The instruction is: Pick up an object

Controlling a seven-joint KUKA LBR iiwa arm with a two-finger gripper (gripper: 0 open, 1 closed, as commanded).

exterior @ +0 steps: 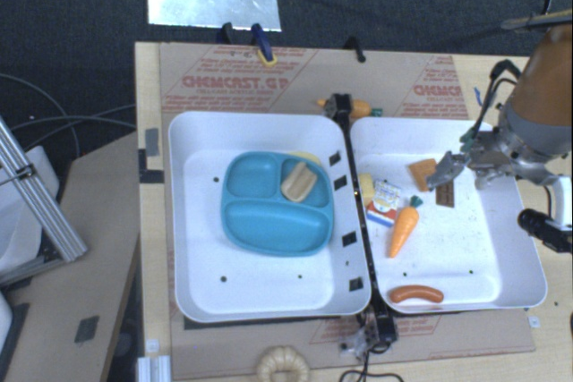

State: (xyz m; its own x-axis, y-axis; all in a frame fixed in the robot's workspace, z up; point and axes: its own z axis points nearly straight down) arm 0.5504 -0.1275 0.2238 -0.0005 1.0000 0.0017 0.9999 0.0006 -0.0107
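My gripper (464, 176) hangs over the upper right part of the right bin (510, 282), open, with nothing between its fingers. A small brown block (445, 196) lies just below its left fingertip (440, 177), and an orange cracker (421, 170) sits beside that. Further left are a carrot (403, 228), a small white, red and blue packet (383, 199) and a yellow piece (365, 188) at the divider. A sausage (416, 293) lies at the front wall.
The left bin (201, 282) holds a blue divided plate (269, 219) with a tan bread piece (299, 182) in one compartment and a yellow item (306, 157) behind it. A pale ring (282, 364) lies on the bench in front of the bins.
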